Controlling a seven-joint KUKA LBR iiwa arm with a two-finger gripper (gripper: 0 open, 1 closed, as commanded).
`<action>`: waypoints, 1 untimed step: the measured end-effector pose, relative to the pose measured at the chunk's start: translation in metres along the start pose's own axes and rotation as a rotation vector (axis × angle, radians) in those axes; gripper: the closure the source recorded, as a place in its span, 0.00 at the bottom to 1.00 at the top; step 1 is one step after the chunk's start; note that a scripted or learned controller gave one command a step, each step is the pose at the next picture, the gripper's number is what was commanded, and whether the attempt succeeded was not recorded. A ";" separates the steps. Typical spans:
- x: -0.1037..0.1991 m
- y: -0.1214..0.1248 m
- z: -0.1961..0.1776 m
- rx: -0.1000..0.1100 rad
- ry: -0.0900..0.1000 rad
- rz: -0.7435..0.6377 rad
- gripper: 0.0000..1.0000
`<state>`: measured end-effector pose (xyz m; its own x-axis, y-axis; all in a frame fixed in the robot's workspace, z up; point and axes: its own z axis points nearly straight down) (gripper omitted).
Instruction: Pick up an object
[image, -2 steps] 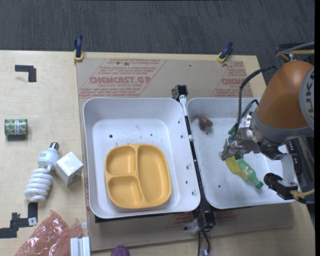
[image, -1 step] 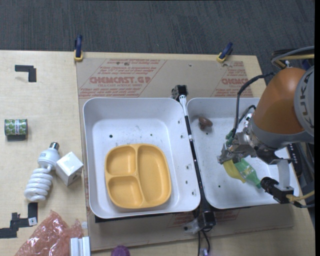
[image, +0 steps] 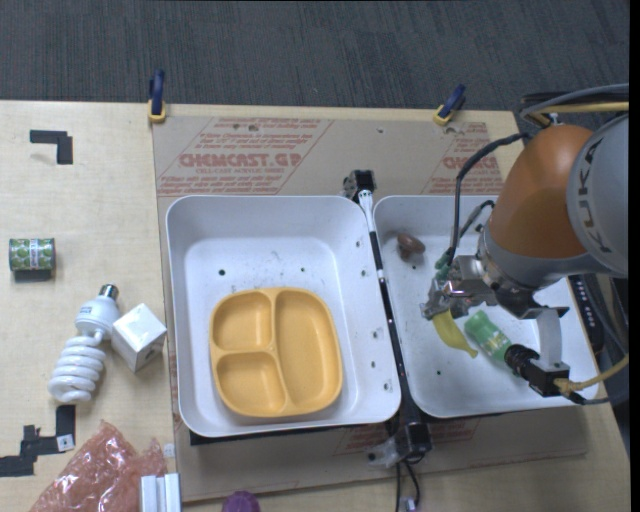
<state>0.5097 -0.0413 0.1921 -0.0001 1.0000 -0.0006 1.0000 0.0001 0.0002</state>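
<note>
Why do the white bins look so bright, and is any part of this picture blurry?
In the camera view, even overhead light washes out the left bin and right bin, with soft shadows along their walls; the yellow tray stays sharp, while the gripper area looks slightly smeared and cluttered.

Two white bins (image: 190, 240) (image: 420, 215) are being shown, with one yellow divided plate (image: 275, 352), one banana (image: 455, 335), one green bottle (image: 488, 336), one light bulb (image: 82, 350), one white cube (image: 139, 335) and two clamps (image: 157, 97) (image: 450, 104).
</note>
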 end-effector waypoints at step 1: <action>-0.009 -0.014 0.000 0.000 0.000 0.001 1.00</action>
<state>0.4962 -0.0505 0.1921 0.0011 1.0000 -0.0003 1.0000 -0.0011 -0.0003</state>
